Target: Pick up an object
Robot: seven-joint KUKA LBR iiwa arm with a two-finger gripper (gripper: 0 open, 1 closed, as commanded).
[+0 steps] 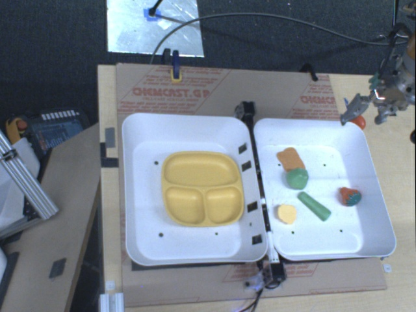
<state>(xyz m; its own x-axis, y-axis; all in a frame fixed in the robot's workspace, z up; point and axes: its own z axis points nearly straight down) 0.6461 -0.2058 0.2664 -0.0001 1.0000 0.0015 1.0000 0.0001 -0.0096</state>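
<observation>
The green cylinder (314, 207) looks light, stiff and smooth, so it may roll; a grip across its middle seems safest. It lies slantwise in the right bin (370, 194), well below and left of the tool (376, 104), beside a yellow disc (286, 214). Whether the tool is wide or narrow, I cannot tell.

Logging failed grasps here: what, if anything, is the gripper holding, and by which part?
It cannot be told. The gripper hangs over the right bin's far corner with something orange-red at its tip, too small and blurred to identify.
</observation>
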